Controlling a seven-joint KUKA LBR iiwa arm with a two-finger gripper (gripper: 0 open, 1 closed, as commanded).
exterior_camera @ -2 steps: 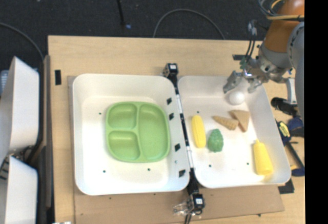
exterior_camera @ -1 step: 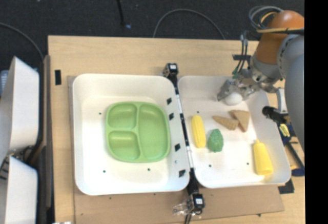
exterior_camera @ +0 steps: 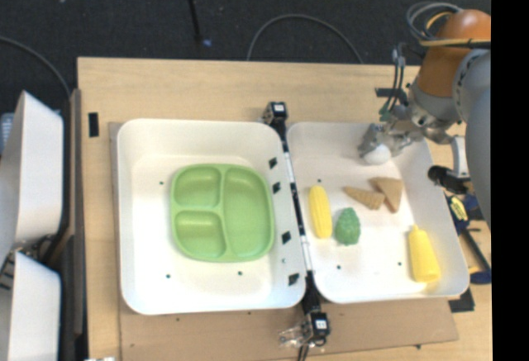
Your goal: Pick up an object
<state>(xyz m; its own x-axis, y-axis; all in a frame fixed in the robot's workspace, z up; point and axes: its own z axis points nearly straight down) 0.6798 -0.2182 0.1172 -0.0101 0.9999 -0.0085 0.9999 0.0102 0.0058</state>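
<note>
My gripper [exterior_camera: 376, 143] hangs low over the far right corner of the right bin [exterior_camera: 331, 285]. A small white rounded thing [exterior_camera: 377, 155] shows right at its tip; whether it is held I cannot tell. Nearer the front of this bin lie a yellow corn cob [exterior_camera: 319, 211], a green broccoli piece [exterior_camera: 347, 228], two tan wedges [exterior_camera: 364, 197] [exterior_camera: 389, 192] and a second yellow piece [exterior_camera: 422, 254]. All of these lie apart from the gripper.
The left bin [exterior_camera: 140, 285] holds a green divided plate [exterior_camera: 221, 212]. A ridge with black clips [exterior_camera: 289, 202] separates the two bins. The arm's grey body and orange band [exterior_camera: 450, 45] stand over the bench's far right corner. White boxes [exterior_camera: 33, 178] stand left of the bench.
</note>
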